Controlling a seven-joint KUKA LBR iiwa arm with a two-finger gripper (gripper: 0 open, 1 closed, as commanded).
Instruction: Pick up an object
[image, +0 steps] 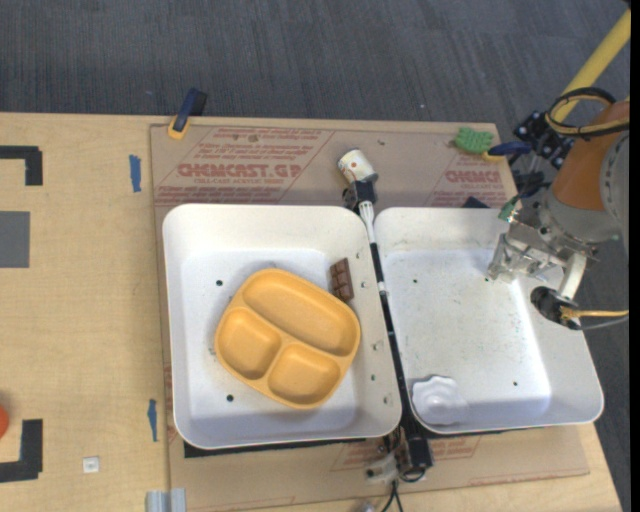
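My claw (528, 262) hangs over the right edge of the right bin (470, 330), and whether it is parted or closed I cannot tell; nothing visible sits in it.

Taking the black divider (385, 320) between the two bins as my landmark: the yellow divided plate (288, 336) lies left of it, flat on the floor of the left bin (200, 240), tilted diagonally, its nearest corner close to the divider. A small brown block (341, 279) sits between plate and divider, just beside the plate's upper corner. Right of the divider, near its lower end, a small white lump (438, 397) rests in the right bin's corner.

The plate looks like rigid moulded plastic: light, stiff, smooth, likely slippery. Lying flat, it offers no side I can span. I judge the best hold is a pinch on the raised rim or one of the inner ridges between its compartments, from above. The brown block seems small and firm, easier to straddle, though the plate and bin wall crowd it. The white lump I cannot read well enough to judge.
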